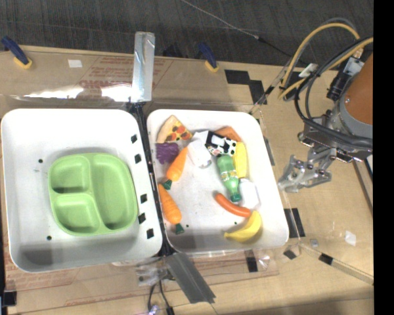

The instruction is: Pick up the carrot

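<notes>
Two orange carrots lie at the left side of the right bin (268, 195). One carrot (176, 165) slants just below a purple toy (166, 151). The other carrot (169, 205) lies along the bin's left wall, with a dark green end pointing to the front. My gripper (301, 174) hangs outside the right bin, past its right wall and over the bench, well apart from both carrots. Nothing is visibly held in it.
The right bin also holds a pizza slice (173, 131), a black-and-white toy (217, 143), a green bottle (228, 176), a yellow piece (240, 159), a red-orange pepper (232, 206) and a banana (247, 228). A green divided plate (92, 192) sits in the left bin (16, 149). Cables (308, 64) loop at the right rear.
</notes>
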Robot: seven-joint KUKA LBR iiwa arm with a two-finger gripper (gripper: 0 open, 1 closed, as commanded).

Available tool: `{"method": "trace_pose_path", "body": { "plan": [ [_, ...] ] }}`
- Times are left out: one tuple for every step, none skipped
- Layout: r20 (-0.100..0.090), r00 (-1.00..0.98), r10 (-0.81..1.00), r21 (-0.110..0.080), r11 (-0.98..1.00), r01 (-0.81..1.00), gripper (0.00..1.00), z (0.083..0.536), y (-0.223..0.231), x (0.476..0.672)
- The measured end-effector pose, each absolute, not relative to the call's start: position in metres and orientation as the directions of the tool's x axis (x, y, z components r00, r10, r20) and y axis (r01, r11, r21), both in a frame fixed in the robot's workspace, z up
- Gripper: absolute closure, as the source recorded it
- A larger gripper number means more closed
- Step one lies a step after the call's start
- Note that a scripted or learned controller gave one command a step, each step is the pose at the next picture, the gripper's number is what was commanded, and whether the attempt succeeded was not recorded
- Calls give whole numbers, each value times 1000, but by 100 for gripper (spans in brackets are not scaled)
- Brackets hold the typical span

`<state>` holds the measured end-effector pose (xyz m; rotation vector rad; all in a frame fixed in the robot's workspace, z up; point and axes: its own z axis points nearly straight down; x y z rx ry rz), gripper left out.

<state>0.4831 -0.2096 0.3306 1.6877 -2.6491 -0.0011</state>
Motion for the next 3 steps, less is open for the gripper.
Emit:
{"method": "trace_pose_path", "body": {
  "plan": [
    [0, -418, -908, -1, 418, -908, 100, 341, -209, 485],
    [0, -414, -910, -4, 414, -910, 100, 352, -208, 486],
    [0, -411, -912, -7, 411, -912, 100, 362, -207, 487]
  ]
}}
